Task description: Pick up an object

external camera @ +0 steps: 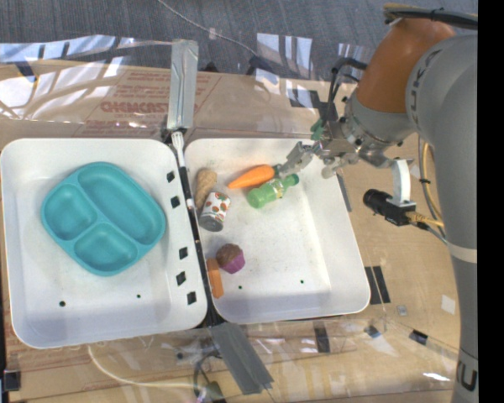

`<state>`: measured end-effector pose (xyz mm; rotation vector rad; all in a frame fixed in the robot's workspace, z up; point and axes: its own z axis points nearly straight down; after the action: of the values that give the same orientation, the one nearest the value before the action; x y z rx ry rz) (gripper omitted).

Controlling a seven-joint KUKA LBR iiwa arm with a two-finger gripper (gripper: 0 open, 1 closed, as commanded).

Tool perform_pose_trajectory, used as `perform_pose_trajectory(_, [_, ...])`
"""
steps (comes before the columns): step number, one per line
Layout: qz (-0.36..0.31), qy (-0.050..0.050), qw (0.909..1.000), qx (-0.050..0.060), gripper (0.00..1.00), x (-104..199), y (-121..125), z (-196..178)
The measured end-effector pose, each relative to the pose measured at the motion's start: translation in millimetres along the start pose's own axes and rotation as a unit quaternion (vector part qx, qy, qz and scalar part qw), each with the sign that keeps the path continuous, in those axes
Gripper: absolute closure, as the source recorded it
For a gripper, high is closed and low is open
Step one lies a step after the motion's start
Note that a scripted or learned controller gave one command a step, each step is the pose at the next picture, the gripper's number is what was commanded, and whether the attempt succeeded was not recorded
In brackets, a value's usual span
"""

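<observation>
The gripper (292,168) is reaching in over the right bin (319,259) near its far edge, its fingers (296,156) sitting right at the leafy end of the carrot (252,176) and just above the green bottle (265,193); whether they are spread or pressed together cannot be told at this slant, and nothing is showing between them. The carrot is lying near the bin's far edge, pointing toward the left wall, with the bottle lying just beside it on the near side. Further left, a potato (204,183) and a small can (214,211) are resting close together against the left wall. Toward the near left corner a purple ball (230,259) is sitting, with an orange stick (215,279) lying just beside it along the wall. In the left bin (34,309), a teal divided plate (103,217) is lying around the middle.
</observation>
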<state>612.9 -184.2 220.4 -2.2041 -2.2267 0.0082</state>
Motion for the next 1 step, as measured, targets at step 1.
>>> perform_pose_trajectory(1, [0.076,0.000,0.9971,-0.002,0.00,57.0,24.1,91.1])
